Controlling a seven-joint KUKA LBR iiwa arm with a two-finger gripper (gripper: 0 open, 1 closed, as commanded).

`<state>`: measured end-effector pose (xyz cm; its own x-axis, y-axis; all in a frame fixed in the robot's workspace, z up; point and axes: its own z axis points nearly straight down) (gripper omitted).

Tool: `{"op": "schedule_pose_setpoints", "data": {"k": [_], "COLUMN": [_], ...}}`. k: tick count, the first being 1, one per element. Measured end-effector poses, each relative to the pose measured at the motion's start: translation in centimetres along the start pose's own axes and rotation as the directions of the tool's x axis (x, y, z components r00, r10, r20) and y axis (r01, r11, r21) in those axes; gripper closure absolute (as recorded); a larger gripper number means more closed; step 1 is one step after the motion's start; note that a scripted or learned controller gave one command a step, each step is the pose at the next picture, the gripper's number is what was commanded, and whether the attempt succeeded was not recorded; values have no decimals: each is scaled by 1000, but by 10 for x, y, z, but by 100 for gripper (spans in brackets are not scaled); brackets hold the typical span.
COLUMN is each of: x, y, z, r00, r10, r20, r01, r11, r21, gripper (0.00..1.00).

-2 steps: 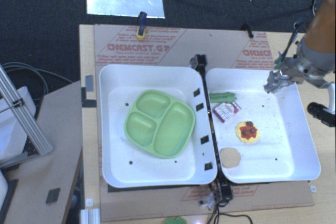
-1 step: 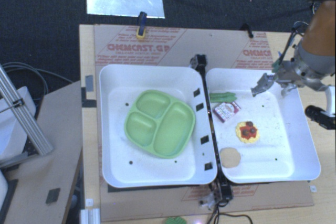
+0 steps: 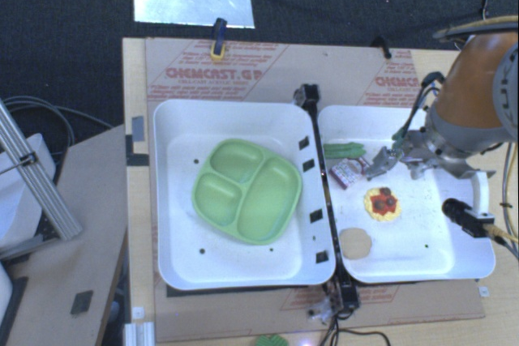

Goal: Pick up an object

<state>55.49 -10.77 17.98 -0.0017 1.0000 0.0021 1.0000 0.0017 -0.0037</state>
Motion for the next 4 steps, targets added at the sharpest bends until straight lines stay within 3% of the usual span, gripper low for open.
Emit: {"op": "schedule_pose_setpoints", "data": {"k": [1,2,3,4], "x": [-2,-2,13,-36], "y": [3,4,0,-11], "z": [-14,-76,59,-47], "r00": [1000,1000,1000,1000], "r10": [-1,-3,0,4], "r20": [2,4,0,7], "r01": [1,3,0,-4], "r11": [1000,1000,1000,1000], "r21": [-8,-11,3,-14], "gripper": [100,100,100,100]}}
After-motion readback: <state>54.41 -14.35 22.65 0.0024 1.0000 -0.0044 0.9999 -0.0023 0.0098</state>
